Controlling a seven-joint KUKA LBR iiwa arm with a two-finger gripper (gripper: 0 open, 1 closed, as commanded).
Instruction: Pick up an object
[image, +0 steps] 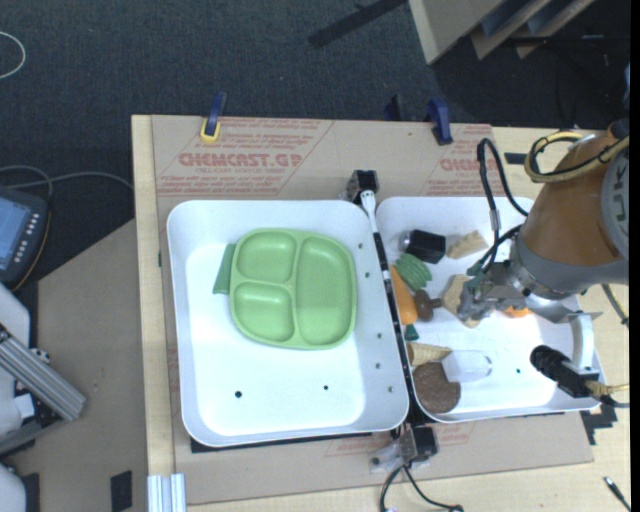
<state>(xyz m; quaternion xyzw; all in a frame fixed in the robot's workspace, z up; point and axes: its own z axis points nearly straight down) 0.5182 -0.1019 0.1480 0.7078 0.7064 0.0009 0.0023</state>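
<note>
Far left: left bin (200, 330), holding a green divided plate (293, 288) lying flat near its upper middle. Right of the divider: right bin (520, 395), crowded along its left side with small pieces, among them a black block (427, 244), a green item (412, 270), a tan wedge (466, 243), a brown round piece (435, 386) at the near edge. Further right: gripper (480, 305), low over the bin's middle, just beside a tan piece (455, 291); finger state too blurred to tell, perhaps touching something orange (516, 311). Best approach: centre squarely over one isolated piece, descend straight, avoid nudging neighbours, close firmly before lifting.
</note>
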